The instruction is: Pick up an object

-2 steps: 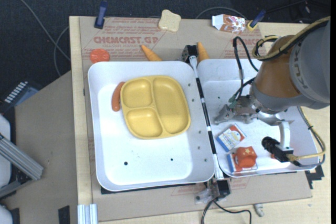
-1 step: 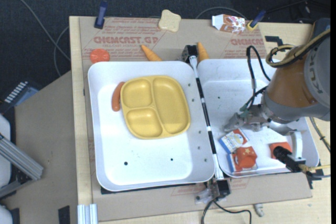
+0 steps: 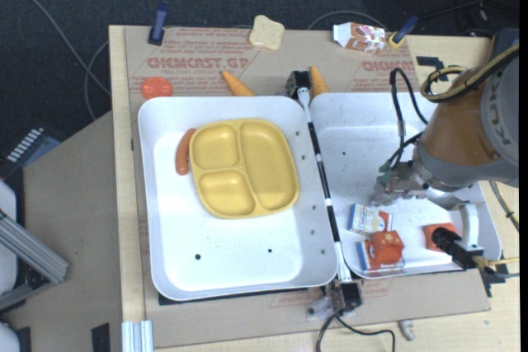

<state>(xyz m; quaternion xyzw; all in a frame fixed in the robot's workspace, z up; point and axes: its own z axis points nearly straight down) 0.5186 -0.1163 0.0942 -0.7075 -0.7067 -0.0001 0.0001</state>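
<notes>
Hand (image 3: 389,184) low in the right bin (image 3: 355,128), toward its front half, under the grey wrist and orange band of the arm reaching in from the right. Cannot tell whether wide or narrow, the view being too small and the wrist in the way. Nothing visibly held. So, as a judgement: pick not yet made, approach about done, with grasp and lift left to do.

Likeliest target just in front of the hand, toward the bin's front edge: a small carton (image 3: 367,219), flat-faced printed card in white, blue and orange, lying tilted, close to the hand but contact not clear. Probably light and easy to crush or nudge aside.

Just beyond it, at the front rim: a red lump (image 3: 385,246), rounded and matte like a toy fruit, resting on something flat and blue-white. To its right, near the front right corner: a small orange-red piece (image 3: 434,234), shape hard to read.

Across the divide, in the left bin (image 3: 239,260), smooth white plastic with rounded corners: a yellow plate (image 3: 244,167), glossy, moulded into three compartments, and a red sausage (image 3: 182,152) touching or just beside its left edge.

Outside the bins, along the back of the bench (image 3: 74,210): a pale bread slice (image 3: 266,32), an orange carrot (image 3: 237,84) tapering to a point, an orange disc (image 3: 155,86) and a crumpled wrapper (image 3: 360,35).
</notes>
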